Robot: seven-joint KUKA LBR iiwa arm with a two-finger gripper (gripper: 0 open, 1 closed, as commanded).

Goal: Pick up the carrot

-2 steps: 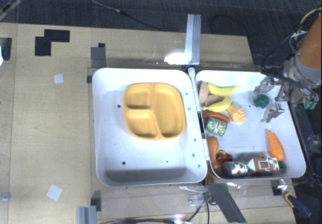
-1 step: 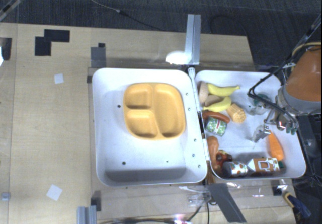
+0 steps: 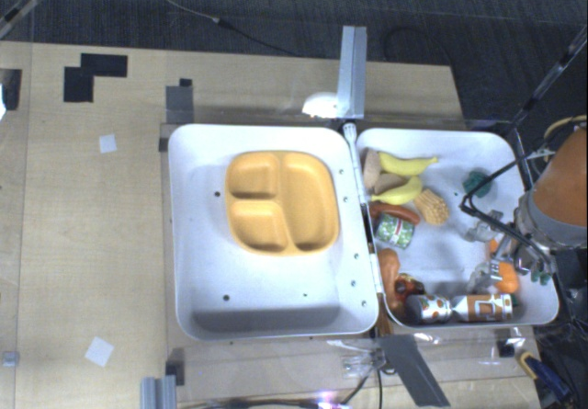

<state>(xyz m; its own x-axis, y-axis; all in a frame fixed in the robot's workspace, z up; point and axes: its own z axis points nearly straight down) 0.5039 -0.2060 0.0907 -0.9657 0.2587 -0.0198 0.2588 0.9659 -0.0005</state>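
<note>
So the arm (image 3: 560,187) comes in from the right, grey with that orange band, and its gripper (image 3: 503,271) is down inside the right bin (image 3: 459,142), near the bin's front right corner. There's a small orange thing right at the gripper tips, which looks like the carrot (image 3: 505,275). It's sitting just behind the bottle (image 3: 459,308) that lies on its side along the front wall. Honestly I can't tell if the gripper is spread or pinching the carrot, since the wrist hardware and cables cover that spot, and I can't say if the carrot is touching the bin floor either.

The rest of the right bin is pretty cluttered along its left side: two bananas (image 3: 404,176) near the back left, a tan round bit (image 3: 432,207) just beside them, a green and white can (image 3: 396,231) below that, and a reddish orange piece (image 3: 390,265) further toward the front. A small green item (image 3: 476,181) sits toward the back right, close to the arm.

The left bin (image 3: 202,242) holds a yellow divided plate (image 3: 280,201), flat, toward the back of the bin. Both bins sit side by side on the wooden table (image 3: 83,242).
</note>
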